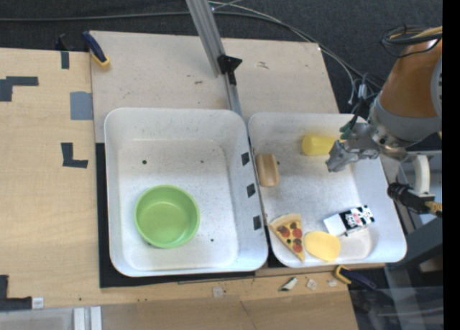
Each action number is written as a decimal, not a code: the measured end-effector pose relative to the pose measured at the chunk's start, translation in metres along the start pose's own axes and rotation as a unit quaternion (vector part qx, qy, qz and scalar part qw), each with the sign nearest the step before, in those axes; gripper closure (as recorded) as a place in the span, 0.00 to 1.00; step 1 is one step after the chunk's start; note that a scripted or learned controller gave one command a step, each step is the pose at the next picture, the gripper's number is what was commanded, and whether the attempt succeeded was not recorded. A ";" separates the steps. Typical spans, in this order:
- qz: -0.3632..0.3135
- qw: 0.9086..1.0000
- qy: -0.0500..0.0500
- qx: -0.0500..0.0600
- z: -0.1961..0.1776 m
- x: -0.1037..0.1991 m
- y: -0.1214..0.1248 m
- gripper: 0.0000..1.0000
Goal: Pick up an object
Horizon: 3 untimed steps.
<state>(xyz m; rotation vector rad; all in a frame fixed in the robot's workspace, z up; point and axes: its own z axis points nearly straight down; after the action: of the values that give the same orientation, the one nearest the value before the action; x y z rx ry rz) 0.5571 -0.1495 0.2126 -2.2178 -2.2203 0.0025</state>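
Note:
In the right bin [316,199] lie a yellow block [316,144] near the back, a tan bread-like piece [267,170] by the left wall, a pizza slice [287,235], a yellow oval [321,245] and a small black-and-white carton [348,221] at the front. My gripper [338,160] hangs over the bin's right side, just right of the yellow block. Nothing shows between its fingers. The left bin [129,134] holds a green bowl [167,216].
A slanted metal pole [208,26] crosses the bench behind the bins. A blue-and-yellow clamp [95,48] sits at the back left, another [352,275] at the front right. Cables [330,55] run along the back right. Grey tape marks [80,106] lie on the wooden bench.

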 end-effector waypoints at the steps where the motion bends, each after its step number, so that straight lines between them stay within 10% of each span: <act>1: 0.000 1.000 0.000 0.000 0.000 0.000 0.000 0.00; 3: 0.001 1.000 -0.001 0.000 0.123 0.001 -0.005 0.00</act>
<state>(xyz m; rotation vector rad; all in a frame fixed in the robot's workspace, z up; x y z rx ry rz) 0.5515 -0.1487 0.0900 -2.2196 -2.2198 0.0054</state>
